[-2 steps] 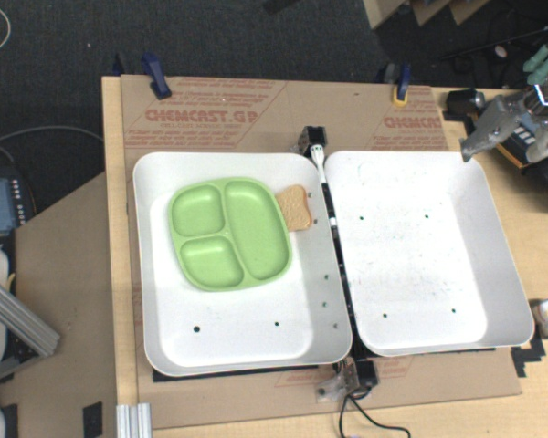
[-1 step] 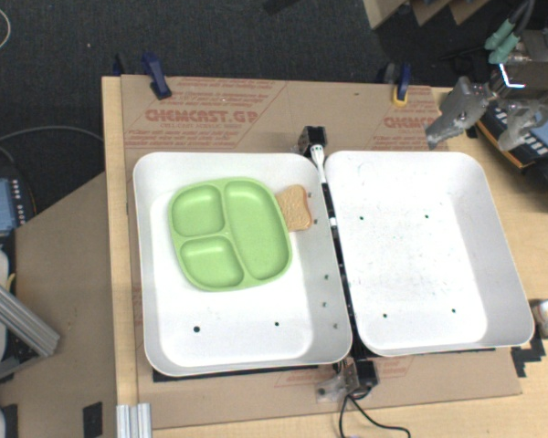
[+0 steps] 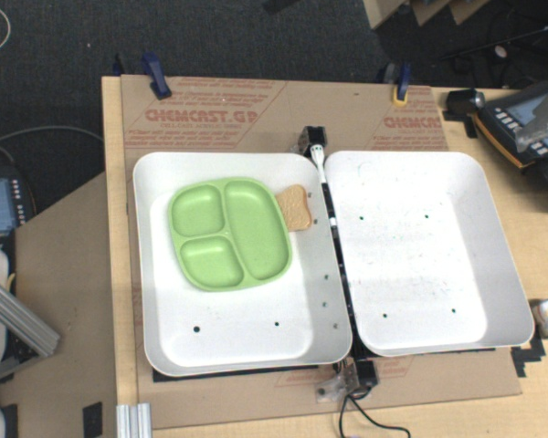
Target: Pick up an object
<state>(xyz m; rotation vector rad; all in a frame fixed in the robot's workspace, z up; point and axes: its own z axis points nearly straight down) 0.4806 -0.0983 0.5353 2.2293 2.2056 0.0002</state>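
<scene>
Lying in the left bin: one green plate, one cracker.

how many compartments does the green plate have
3. The green plate in the left bin has one at its upper left, one at its lower left, and a long one down its right side. A tan cracker-like piece lies against its right rim.
</scene>
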